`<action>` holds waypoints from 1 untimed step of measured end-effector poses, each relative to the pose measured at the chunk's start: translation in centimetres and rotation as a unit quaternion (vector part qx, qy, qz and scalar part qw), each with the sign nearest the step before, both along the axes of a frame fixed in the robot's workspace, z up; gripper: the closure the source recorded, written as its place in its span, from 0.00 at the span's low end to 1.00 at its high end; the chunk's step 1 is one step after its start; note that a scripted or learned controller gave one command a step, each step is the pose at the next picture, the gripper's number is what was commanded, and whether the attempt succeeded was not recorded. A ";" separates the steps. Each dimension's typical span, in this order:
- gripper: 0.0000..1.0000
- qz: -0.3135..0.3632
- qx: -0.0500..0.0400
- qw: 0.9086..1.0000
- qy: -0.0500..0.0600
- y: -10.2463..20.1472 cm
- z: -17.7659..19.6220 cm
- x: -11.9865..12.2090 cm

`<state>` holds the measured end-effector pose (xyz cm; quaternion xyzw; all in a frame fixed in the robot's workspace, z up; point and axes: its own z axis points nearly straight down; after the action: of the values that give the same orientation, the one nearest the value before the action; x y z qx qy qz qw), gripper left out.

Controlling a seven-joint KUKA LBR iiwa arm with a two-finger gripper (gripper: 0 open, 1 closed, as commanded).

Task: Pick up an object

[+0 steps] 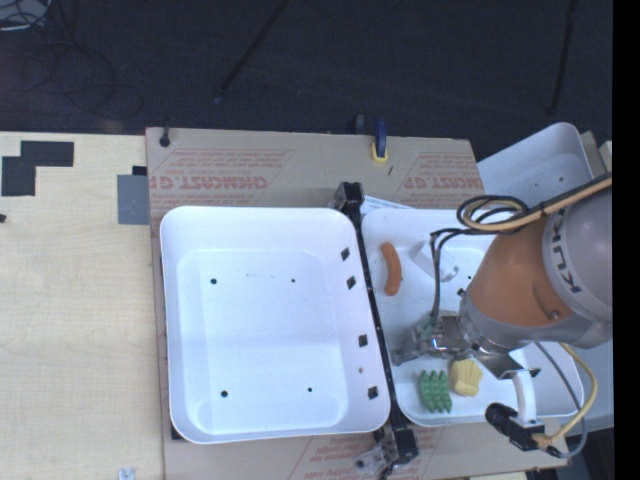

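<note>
From my station I see two shallow white bins side by side on the bench. The left bin (190,268) has a bare white floor with a few small dark dots on it. The right bin (420,230) is where the objects are. An orange sausage-shaped piece (392,269) lies near its left wall, pointing roughly up and down the view. Toward the near edge sits a green ridged block (434,392), and just beside it, to the right, a pale yellow lump (465,376). The two look to be touching or nearly so.

Both bins rest on a cardboard sheet (300,173), which carries red printed lettering, upside down and mirrored from here; I cannot read it with confidence. On the side of the arm (545,268) I read the letters "KU" in dark type before the casing curves away.

The arm comes in from the right and hangs low over the right bin, its orange band covering much of that bin's middle. The gripper (425,343) shows as a grey metal tip just above the green block and left of the yellow lump. I cannot tell how its jaws stand, and I see nothing held in it.
</note>
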<state>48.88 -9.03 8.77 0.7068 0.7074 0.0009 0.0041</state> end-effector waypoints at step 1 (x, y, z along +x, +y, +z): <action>1.00 -0.006 -0.003 1.000 -0.004 -0.7 1.6 0.3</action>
<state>49.20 -9.73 10.40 0.7108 0.7033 0.0012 0.0088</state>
